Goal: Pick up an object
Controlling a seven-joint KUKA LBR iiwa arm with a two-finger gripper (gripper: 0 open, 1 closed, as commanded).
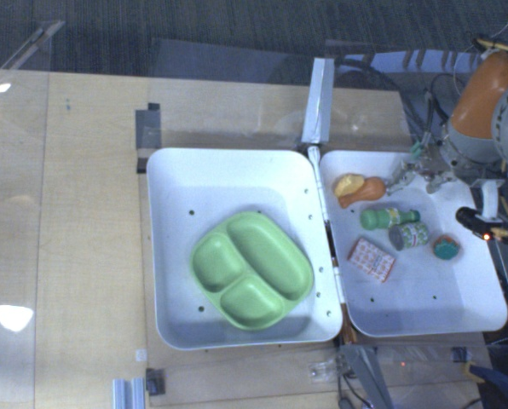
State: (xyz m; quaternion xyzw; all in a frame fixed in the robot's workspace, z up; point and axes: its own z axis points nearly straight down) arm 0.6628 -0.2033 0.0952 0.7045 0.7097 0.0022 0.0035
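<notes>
Hovering at the right bin's far edge, the gripper has the orange-yellow toy just to its left, lying roughly crosswise; finger state cannot be told.

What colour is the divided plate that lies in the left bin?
The divided plate is light green, seen clearly in the camera view, lying in the white left bin.

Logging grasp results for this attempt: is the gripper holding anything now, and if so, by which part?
Nothing is visibly held. The gripper is over the far edge of the right bin, apart from the orange-and-yellow toy and the green bottle lying there.
</notes>
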